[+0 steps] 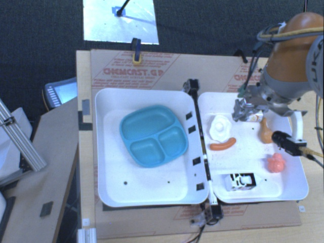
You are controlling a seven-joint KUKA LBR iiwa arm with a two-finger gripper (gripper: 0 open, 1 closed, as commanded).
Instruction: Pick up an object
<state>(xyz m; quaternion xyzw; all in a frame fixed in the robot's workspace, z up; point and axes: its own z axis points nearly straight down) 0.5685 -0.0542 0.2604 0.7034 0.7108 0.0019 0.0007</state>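
Our tool hangs low over the far part of the right bin, and from this slanted view we cannot tell whether it is released or clenched; nothing shows in its grasp. Just beside it, toward the near side, lies a white egg-shaped toy, the closest candidate to pick. A little further out from the tool, on the same side, an orange sausage rests on the bin floor, touching or nearly touching the egg. To the other side, under the arm's wrist, sits an orange-brown piece, partly hidden by the black fitting on the arm. Further off, near the bin's right wall, is a pink lump, and at the near edge a black-and-white item. Beyond the divider, well apart from the tool, the left bin holds a blue sectioned plate. Both bins sit on the counter.

We judge the task barely begun: every object lies in a bin, none is lifted. The descent, the grip and the lift all remain.
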